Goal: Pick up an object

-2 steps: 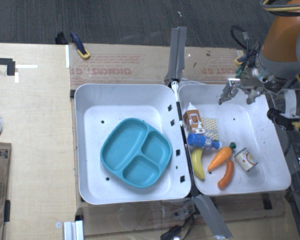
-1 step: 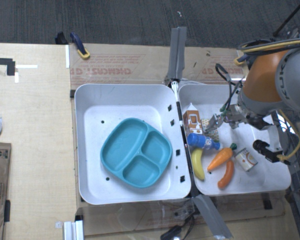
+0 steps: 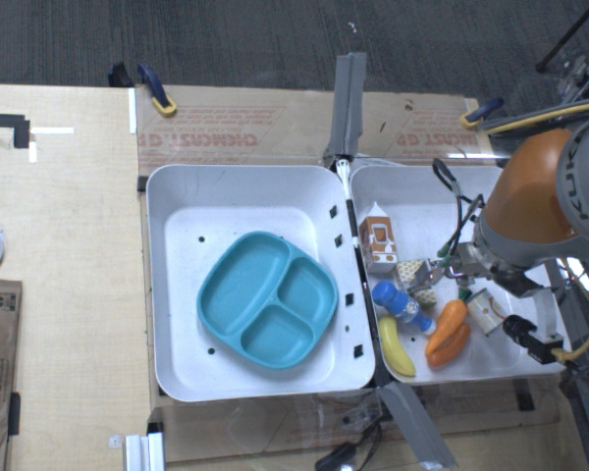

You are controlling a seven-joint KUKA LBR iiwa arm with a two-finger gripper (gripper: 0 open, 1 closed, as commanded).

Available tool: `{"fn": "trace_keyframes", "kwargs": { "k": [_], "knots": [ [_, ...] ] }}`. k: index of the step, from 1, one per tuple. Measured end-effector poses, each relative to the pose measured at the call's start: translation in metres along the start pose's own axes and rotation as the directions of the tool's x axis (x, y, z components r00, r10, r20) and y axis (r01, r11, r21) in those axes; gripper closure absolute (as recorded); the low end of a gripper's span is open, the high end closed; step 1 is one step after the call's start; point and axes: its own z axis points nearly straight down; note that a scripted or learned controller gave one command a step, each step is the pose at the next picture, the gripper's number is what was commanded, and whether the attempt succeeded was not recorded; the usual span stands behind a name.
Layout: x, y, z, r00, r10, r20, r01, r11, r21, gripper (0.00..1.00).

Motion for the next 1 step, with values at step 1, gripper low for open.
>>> {"fn": "trace_keyframes", "kwargs": {
  "k": [1],
  "knots": [
    [0.0051,-0.0281,-0.0001,1.0,-0.016,0.002,0.016,1.0,-0.003,0.0]
  ]
}}
